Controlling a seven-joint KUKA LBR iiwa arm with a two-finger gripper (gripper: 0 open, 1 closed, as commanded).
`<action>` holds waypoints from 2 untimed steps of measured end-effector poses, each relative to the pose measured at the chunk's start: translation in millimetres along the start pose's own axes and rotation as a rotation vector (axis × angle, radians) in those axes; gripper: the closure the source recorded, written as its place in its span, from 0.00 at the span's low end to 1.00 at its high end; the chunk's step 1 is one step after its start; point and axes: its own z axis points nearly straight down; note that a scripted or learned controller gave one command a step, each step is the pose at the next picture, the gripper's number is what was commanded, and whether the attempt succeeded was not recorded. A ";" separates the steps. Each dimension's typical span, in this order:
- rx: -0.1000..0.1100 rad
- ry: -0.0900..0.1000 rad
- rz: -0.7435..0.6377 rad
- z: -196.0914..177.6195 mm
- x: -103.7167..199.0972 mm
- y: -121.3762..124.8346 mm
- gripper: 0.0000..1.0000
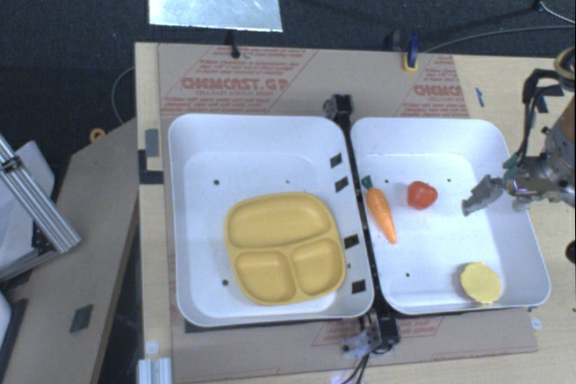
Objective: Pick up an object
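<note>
We see nothing picked up yet: our end effector (477, 198) hangs over the right bin (504, 148) near its right edge; we cannot tell its state. Tomato (421, 194), carrot (381, 214) and yellow disc (481, 283) lie untouched

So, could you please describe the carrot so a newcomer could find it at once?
Look in the right bin of the two white ones. Along its left wall, near the divider, lies the carrot. It is long, orange and tapered with a green tip, unlike the round red tomato beside it.
</note>
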 end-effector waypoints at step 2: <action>-0.007 -0.001 -0.001 38.4 3.8 7.7 0.00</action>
